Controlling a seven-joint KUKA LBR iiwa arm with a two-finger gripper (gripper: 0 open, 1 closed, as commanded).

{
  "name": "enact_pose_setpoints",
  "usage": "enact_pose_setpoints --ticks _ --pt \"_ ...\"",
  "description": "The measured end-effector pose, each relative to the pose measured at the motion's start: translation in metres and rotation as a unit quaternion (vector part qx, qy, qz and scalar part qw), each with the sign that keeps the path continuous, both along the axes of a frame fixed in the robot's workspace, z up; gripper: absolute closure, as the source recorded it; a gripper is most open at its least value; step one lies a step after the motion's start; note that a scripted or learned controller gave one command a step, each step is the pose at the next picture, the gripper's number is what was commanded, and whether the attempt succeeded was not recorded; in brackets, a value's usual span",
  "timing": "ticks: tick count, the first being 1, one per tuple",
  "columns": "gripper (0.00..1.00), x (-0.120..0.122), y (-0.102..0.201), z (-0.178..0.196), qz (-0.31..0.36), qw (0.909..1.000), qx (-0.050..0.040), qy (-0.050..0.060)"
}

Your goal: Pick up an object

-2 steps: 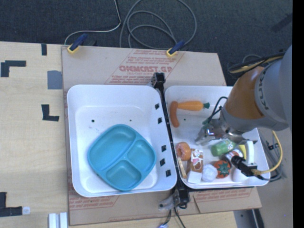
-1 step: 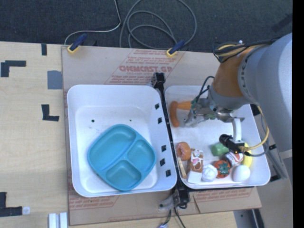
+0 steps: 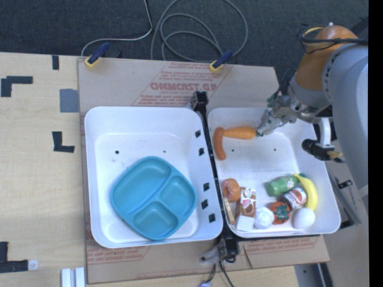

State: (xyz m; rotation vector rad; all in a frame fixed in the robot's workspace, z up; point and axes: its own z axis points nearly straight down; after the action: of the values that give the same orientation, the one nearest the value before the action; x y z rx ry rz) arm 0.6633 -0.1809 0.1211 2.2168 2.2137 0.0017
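Now gripper [image 3: 264, 128] touching carrot [image 3: 239, 133] end, right bin [image 3: 272, 160] far side.

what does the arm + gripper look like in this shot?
Arm: bulky, rounded, light grey casing, with an orange band above the wrist. Thin yellow cable loops near the orange section. Gripper: small, metallic grey, with darker fittings behind it. No legible markings.
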Motion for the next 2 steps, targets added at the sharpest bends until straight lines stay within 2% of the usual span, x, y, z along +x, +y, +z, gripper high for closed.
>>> enact_pose_setpoints --ticks 1,2 --pt "0.00 -0.144 0.012 -0.035 -0.002 1.0000 0.0037 0.004" --pt "0.00 -0.058 -0.008 0.027 0.002 1.0000 0.0002 -0.002"
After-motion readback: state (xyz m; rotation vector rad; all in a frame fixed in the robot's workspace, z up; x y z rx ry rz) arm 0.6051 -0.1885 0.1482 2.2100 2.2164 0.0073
